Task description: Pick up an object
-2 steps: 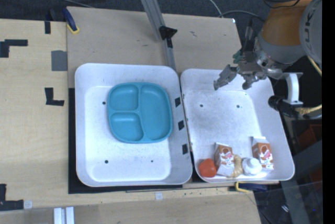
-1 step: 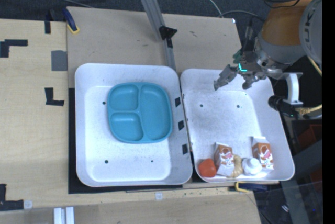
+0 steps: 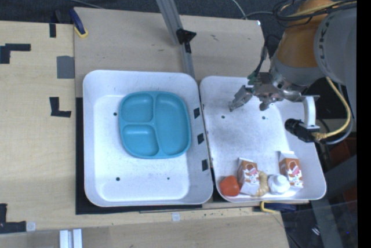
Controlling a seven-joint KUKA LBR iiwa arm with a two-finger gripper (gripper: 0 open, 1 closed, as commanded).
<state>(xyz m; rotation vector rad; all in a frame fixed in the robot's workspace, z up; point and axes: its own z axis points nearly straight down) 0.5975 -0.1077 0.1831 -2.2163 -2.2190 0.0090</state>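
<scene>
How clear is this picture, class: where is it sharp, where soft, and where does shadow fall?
Camera view: light is even; the blue plate and white bins read sharply; the gripper looks slightly soft; the small items in the right bin's near corner blur together; dark shadow fills the floor beyond the bench.

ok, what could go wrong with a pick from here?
1. The items are packed along the right bin's near edge, some touching, so a grab may nudge neighbours or catch two.
2. They sit by the rim, so the fingers may hit it.
3. The gripper is over the bin's far end, well away from them.
</scene>
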